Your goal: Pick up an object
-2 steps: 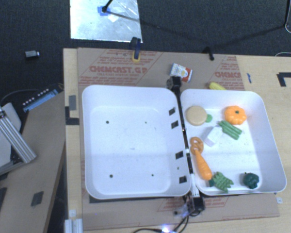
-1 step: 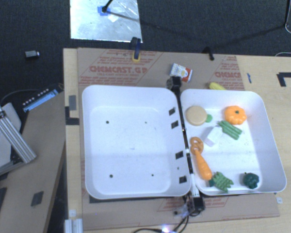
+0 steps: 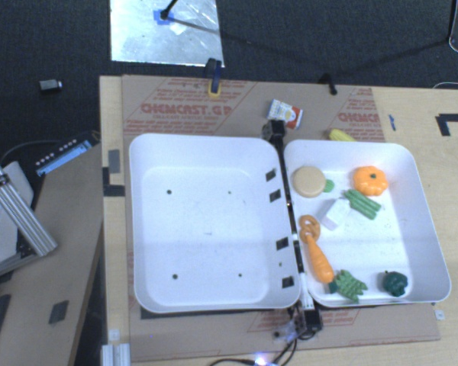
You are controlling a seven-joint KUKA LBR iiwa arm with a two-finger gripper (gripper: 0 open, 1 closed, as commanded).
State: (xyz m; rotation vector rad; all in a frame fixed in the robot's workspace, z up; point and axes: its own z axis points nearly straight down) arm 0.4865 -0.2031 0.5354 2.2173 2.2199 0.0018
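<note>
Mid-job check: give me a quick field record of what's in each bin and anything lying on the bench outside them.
left bin: bare white floor
right bin: holds all the toys listed below
far side: tan disc, orange pumpkin, green pod
middle: white card, pretzel, carrot
near side: green leafy piece, dark green lump
outside the bins: yellow item just beyond the right bin's far rim

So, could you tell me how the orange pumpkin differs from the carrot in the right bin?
The pumpkin is round and squat; the carrot is long and tapered. The pumpkin sits near the bin's far edge, the carrot near the divider between the bins, by a pretzel. Both are orange toy foods.
</note>
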